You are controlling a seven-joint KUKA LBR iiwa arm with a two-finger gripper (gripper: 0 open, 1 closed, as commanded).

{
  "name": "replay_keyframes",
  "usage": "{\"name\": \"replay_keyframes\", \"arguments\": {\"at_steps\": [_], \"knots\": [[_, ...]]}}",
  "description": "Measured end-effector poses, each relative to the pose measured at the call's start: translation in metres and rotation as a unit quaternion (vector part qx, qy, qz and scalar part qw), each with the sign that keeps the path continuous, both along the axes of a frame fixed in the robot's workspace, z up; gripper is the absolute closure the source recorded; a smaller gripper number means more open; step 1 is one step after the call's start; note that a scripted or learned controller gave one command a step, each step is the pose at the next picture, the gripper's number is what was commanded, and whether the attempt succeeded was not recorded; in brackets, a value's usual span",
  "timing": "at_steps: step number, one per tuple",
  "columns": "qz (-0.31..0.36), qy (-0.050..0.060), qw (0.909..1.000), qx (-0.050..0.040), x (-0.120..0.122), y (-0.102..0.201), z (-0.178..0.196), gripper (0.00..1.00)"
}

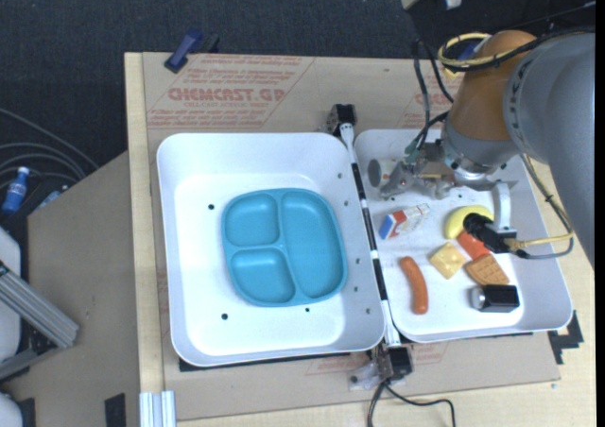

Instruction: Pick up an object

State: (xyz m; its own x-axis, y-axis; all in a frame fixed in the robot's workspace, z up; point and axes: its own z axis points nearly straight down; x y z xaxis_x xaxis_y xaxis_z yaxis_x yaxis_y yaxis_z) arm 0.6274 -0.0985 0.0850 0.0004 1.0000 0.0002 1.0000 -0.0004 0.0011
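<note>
Gripper (413,178) sits in the upper part of the right-hand bin (539,307), hanging under the grey arm (553,104) that comes in from the frame's right, orange band (480,99) just above the wrist. You're looking at a clutter of metal and cable there, and whether it is wide or narrow you cannot tell from this angle. Nothing can be seen held in it.

Look at your choices, all in that same bin. A small grey cylinder (374,172) stands just left of the gripper, near the bin's left wall. A little white carton (395,223) with red and blue print lies just below the gripper, apart from it. Down the bin's middle you've got a red sausage (414,285), lying nearly upright in the frame. To its right is a yellow block (447,259), tilted. A banana (461,220) curls above that block, with a red-orange piece (475,244) touching its lower end. A brown cracker (487,270) sits just below that piece, and a black item (496,298) lies near the bin's lower right corner.

Over on the frame's left, the other bin (189,321) holds a blue divided plate (284,246), roughly centred. Both bins rest side by side on the bench (236,85), which carries red lettering along its upper stretch.
</note>
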Motion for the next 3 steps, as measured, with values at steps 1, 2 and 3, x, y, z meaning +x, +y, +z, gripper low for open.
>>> {"name": "replay_keyframes", "arguments": {"at_steps": [1,2,3], "knots": [[0.000,-0.001,1.0000,-0.0001,0.000,0.000,0.010,1.00],[0.000,-0.001,1.0000,0.0000,0.000,0.000,0.010,0.00],[0.001,0.030,0.9996,-0.0008,0.027,-0.003,-0.007,0.00]]}}
